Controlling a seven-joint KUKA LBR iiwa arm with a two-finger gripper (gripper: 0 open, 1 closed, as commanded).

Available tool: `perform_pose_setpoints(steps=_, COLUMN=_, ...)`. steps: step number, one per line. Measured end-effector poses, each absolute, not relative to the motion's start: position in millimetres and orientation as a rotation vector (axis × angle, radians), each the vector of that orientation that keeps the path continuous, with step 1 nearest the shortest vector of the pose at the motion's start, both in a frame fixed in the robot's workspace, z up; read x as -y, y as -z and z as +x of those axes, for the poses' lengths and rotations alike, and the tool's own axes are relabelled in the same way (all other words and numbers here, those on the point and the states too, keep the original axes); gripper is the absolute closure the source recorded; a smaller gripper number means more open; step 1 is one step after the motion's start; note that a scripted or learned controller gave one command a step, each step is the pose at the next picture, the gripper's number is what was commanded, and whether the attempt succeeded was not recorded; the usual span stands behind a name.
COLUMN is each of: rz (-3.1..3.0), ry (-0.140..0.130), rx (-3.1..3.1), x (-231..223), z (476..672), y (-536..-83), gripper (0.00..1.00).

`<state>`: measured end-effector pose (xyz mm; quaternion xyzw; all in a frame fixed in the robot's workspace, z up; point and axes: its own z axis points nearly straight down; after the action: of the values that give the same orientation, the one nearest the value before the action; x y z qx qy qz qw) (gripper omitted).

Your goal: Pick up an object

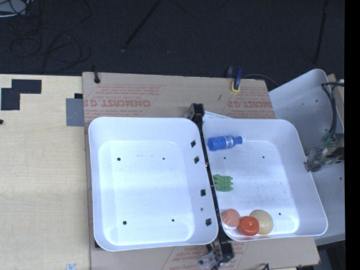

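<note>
The right bin (264, 179) holds several small objects. A blue bottle with a white cap (225, 143) lies on its side near the far left corner. A small green ridged piece (223, 183) rests against the left wall. In the near left corner three round things crowd together: a pink-orange one (230, 217), a red one (248, 225) and a beige one (263, 221). My gripper (322, 157) is a dark metal shape outside the bin's right rim, well away from every object, with nothing seen in it.
The left bin (146, 184) sits beside the right one, a black divider bar (205, 173) between them. Both stand on a cardboard sheet (140, 97). A pale curved panel (306, 97) rises at the far right. A yellow-and-blue clamp (235, 80) grips the cardboard's back edge.
</note>
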<state>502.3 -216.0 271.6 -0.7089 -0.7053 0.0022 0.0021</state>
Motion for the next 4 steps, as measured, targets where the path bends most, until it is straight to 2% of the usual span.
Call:
perform_pose_setpoints(steps=1, rz=-2.22, ry=0.002, rx=2.226, x=213.4, z=536.6, y=-301.3, gripper=1.0)
perform_pose_setpoints(steps=2, rz=-2.219, ry=-0.006, rx=2.213, x=213.4, z=476.1, y=-257.4, gripper=1.0)
perform_pose_setpoints(steps=4, rz=-2.221, ry=0.001, rx=2.224, x=213.8, z=475.9, y=-298.4, gripper=1.0)
